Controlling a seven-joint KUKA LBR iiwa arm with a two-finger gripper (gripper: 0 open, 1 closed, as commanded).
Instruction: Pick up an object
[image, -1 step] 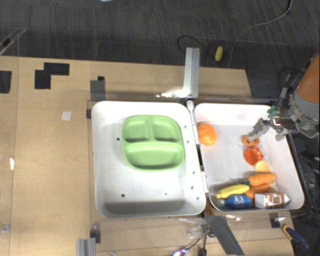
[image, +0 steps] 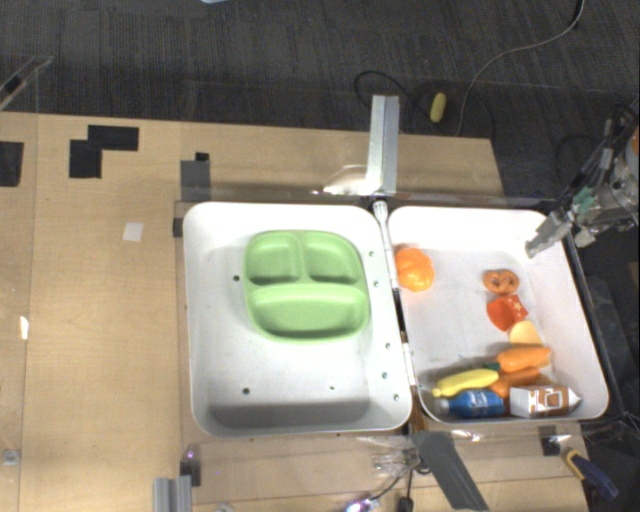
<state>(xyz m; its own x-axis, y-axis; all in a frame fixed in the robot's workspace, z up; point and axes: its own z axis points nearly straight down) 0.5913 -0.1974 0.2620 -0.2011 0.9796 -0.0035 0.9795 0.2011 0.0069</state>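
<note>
Green divided plate (image: 304, 283) in left bin (image: 215, 330), toy foods in right bin (image: 455, 310), end effector (image: 550, 236) over its far-right corner

Toy foods crowd the right bin's (image: 480, 235) near corner; an orange (image: 414, 268) lies apart.

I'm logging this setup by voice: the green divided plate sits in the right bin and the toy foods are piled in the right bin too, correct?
Not quite. The camera view shows the green divided plate in the left bin, not the right one. The rest stands: the toy foods lie in the right bin, mostly along its near edge.
</note>
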